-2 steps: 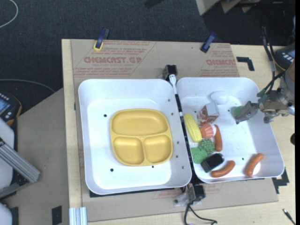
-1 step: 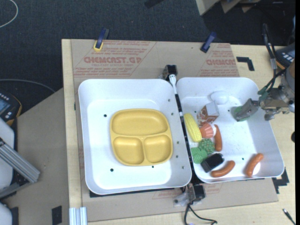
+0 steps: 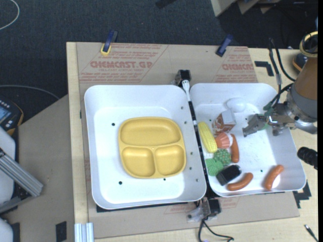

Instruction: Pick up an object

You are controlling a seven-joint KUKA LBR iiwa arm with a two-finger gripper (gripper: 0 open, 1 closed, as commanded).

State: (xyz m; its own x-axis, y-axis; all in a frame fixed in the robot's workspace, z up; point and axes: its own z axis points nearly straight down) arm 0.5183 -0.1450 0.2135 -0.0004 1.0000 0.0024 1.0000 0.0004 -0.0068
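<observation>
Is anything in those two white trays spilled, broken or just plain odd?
Nothing looks broken or spilled. The toy food is jumbled in the right bin, while the yellow divided plate in the left bin holds none.

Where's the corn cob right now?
The corn cob lies in the right bin, against its left wall beside the divider, with the green toy just below it and the gripper off to its right.
</observation>
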